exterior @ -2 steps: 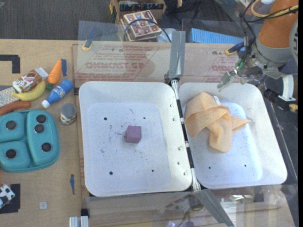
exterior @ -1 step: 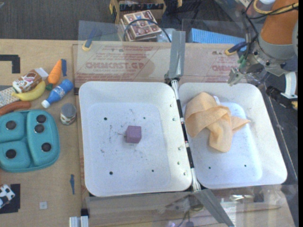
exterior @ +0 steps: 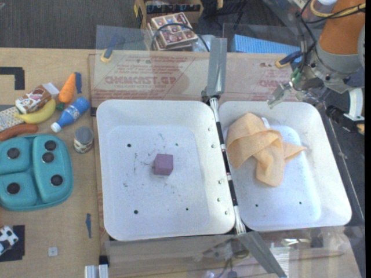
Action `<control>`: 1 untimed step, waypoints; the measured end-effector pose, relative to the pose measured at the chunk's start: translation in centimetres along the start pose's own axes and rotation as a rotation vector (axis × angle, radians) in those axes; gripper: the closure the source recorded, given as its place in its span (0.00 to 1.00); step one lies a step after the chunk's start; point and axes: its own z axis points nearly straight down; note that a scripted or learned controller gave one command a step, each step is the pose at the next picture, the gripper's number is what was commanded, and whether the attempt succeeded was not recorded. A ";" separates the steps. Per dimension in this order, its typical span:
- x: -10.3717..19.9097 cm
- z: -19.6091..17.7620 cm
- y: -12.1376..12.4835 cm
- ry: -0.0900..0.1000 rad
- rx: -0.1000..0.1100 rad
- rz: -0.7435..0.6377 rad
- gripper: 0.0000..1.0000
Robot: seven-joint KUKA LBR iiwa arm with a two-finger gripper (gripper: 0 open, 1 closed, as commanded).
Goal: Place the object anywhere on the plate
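The small purple block [exterior: 163, 164], centre-left, looks light and stiff; pinch its flat sides. The gripper [exterior: 288, 90], upper right, hangs with fingers apart, holding nothing.

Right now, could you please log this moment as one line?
gripper: above right bin's far edge | purple cube: left bin | orange cloth: right bin

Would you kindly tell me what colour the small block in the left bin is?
The small block is a dull purple; the camera view shows it lying in the left bin.
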 end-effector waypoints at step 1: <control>-0.1 -1.2 0.1 -0.004 -0.005 -0.001 1.00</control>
